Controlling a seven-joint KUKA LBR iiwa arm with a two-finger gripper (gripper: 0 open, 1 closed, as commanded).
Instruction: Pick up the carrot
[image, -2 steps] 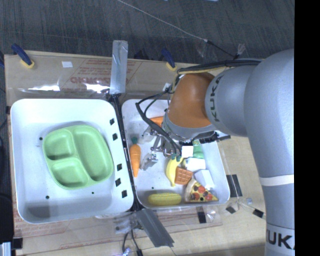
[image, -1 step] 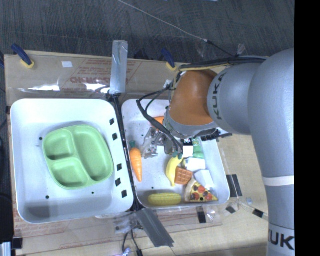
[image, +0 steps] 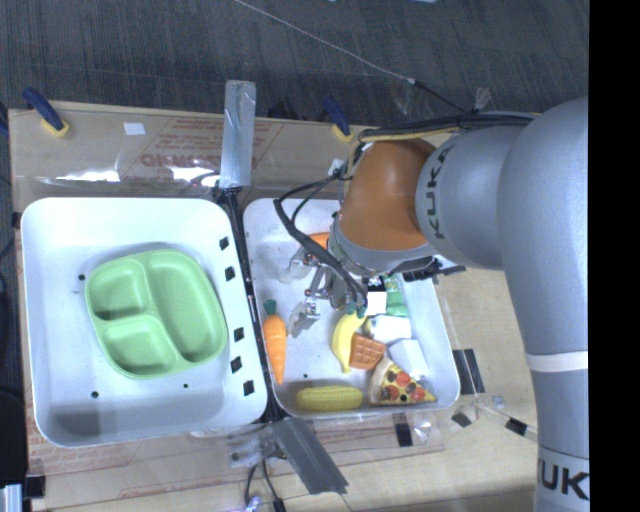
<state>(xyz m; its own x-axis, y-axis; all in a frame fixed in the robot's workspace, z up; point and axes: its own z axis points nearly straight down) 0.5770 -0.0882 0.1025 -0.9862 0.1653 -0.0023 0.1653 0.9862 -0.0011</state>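
The orange carrot (image: 274, 346) with a green top lies lengthwise against the left wall of the right bin (image: 262, 232). My gripper (image: 318, 304) hangs over the middle of that bin, just right of and above the carrot's green end. Its metal fingers (image: 301, 319) point down toward the bin floor, spread apart with nothing between them. They stand apart from the carrot. The orange wrist band (image: 385, 195) and the grey arm cover the bin's back right part.
Around the gripper lie a banana (image: 345, 338), a waffle (image: 367, 352), a pizza slice (image: 402, 386), a white block (image: 407, 356) and a corn cob (image: 325, 398) along the front wall. The left bin (image: 50, 230) holds a green divided plate (image: 152, 311).
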